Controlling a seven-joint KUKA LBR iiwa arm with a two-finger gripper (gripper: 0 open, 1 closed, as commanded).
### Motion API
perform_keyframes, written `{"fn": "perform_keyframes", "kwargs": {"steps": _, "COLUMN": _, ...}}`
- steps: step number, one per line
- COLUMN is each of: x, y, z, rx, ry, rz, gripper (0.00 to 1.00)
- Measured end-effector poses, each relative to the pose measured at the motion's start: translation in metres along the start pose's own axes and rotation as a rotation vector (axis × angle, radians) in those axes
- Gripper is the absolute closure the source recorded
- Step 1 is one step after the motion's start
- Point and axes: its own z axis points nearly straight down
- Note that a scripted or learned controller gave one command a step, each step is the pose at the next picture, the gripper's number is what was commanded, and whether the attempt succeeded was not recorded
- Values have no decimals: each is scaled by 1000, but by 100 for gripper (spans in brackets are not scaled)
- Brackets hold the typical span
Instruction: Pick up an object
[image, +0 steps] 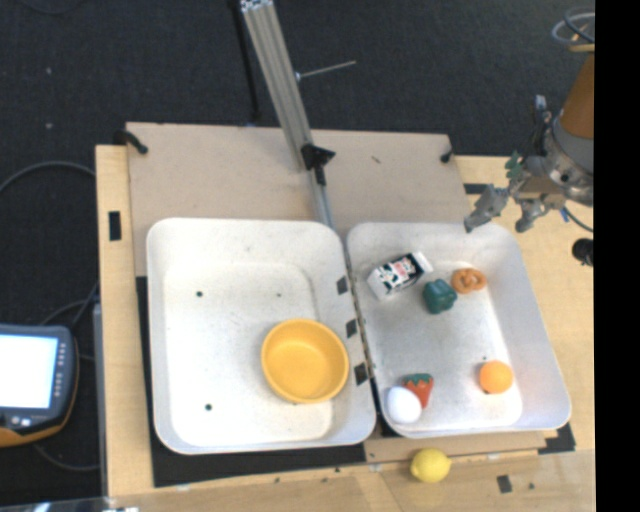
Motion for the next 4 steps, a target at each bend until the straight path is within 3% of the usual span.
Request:
{"fn": "perform_keyframes", "kwargs": {"steps": 1, "x": -1, "y": 0, "z": 0, "rx": 1, "ry": -2, "rz": 0, "gripper": 0}}
{"fn": "perform_keyframes", "kwargs": {"steps": 4, "x": -7, "y": 0, "z": 133, "rx": 1, "ry": -1, "rz": 3, "gripper": 0}}
